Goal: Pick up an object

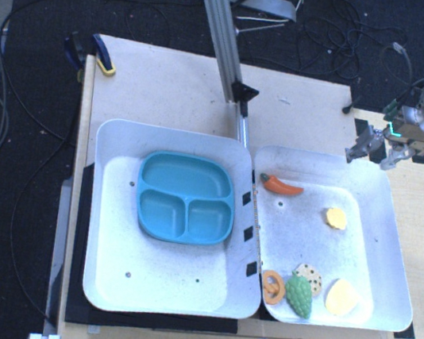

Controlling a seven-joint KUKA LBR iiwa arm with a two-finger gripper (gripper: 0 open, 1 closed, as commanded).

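My gripper (374, 152) hangs above the far right corner of the right bin (394, 235), with two grey fingers apart and nothing between them. In that bin lie an orange carrot (282, 186) near the far left, a small yellow piece (336, 218) in the middle right, and at the near edge an orange pretzel ring (272, 287), a speckled cookie (308, 276), a green bumpy fruit (299, 296) and a pale yellow lemon-like piece (341, 297). All of them lie well below and away from the gripper.
The left bin (99, 266) bears a blue divided plate (186, 199). A slanted metal pole (223, 30) rises from the bench behind the bins. Black clips line the seam between the bins. Cables lie on the dark floor behind.
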